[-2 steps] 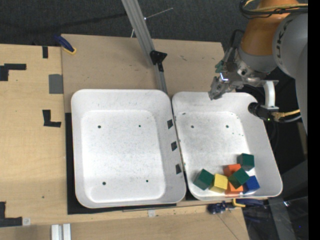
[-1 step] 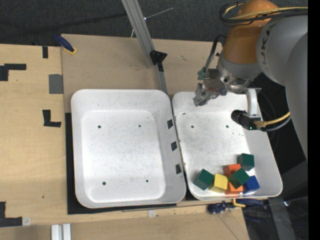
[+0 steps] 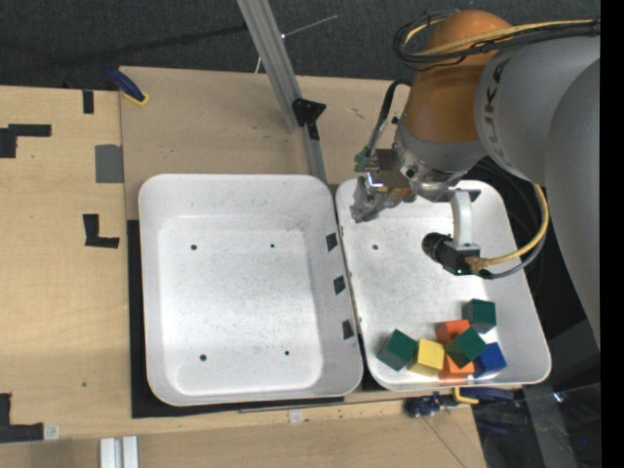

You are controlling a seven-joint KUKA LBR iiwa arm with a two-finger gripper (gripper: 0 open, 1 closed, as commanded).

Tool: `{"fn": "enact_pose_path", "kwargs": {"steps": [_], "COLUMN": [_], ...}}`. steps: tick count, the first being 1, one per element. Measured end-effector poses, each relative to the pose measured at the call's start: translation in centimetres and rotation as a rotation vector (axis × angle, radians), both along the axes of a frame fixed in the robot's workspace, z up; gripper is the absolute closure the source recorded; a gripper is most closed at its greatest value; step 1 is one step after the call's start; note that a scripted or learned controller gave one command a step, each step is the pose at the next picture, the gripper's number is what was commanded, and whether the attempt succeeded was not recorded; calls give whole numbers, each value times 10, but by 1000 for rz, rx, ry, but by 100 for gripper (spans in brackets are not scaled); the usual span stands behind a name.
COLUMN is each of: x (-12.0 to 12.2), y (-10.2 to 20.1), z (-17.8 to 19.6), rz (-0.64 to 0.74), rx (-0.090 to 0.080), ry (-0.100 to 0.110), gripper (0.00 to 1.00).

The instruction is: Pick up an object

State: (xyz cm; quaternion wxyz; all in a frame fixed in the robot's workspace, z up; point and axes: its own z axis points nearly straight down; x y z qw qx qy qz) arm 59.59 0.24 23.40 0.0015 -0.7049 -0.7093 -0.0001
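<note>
My gripper (image 3: 367, 203) hangs over the far left corner of the right bin (image 3: 409, 281), close to its rim. Nothing shows between its fingers. A pile of small blocks lies in the near right corner of that bin, well away from the gripper: a green block (image 3: 397, 348), a yellow block (image 3: 428, 357), an orange block (image 3: 452, 332), a dark green block (image 3: 467, 344), a teal block (image 3: 480, 312) and a blue block (image 3: 490, 358).
The left bin (image 3: 239, 286) stands beside the right one, their rims touching. A slanted metal bar (image 3: 283, 66) runs from the top of the view down to the bins' shared far edge. Cables loop off the wrist over the right bin.
</note>
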Motion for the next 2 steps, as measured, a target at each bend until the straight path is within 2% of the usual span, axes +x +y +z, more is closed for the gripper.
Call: {"fn": "enact_pose_path", "kwargs": {"steps": [2], "x": [-54], "y": [75], "z": [-13], "rz": [-1], "rx": [-2], "ry": [2], "gripper": [100]}}
